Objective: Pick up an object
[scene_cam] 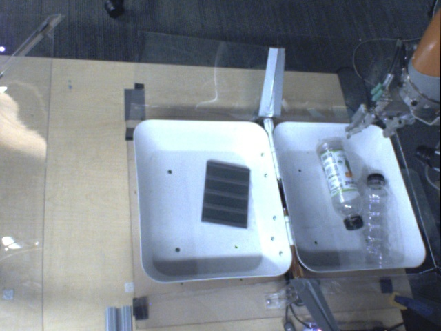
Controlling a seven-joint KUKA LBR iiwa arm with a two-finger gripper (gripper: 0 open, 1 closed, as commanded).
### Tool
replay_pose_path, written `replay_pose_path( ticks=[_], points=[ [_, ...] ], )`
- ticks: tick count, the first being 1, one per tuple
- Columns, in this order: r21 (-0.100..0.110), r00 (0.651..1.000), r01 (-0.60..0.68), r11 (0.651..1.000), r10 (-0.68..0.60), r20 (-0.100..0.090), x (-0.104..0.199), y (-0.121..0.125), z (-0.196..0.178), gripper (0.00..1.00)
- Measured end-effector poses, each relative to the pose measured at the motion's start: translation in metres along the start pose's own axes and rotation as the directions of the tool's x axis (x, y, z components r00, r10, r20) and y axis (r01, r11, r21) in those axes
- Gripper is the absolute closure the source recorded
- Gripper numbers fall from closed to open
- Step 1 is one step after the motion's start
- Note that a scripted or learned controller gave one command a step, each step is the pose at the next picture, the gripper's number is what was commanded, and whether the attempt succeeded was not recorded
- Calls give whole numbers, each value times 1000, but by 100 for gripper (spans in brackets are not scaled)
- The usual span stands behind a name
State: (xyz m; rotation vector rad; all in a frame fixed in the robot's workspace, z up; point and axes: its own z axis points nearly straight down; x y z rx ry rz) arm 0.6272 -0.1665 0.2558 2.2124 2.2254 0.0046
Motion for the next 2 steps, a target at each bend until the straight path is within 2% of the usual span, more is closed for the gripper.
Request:
replay_pose_path(
  ticks=[1,2],
  points=[
    [1,997,73,997,-73,0,0,-11,105,0],
    [-6,954,301,954,-301,1,16,-11,168,0]
  ],
)
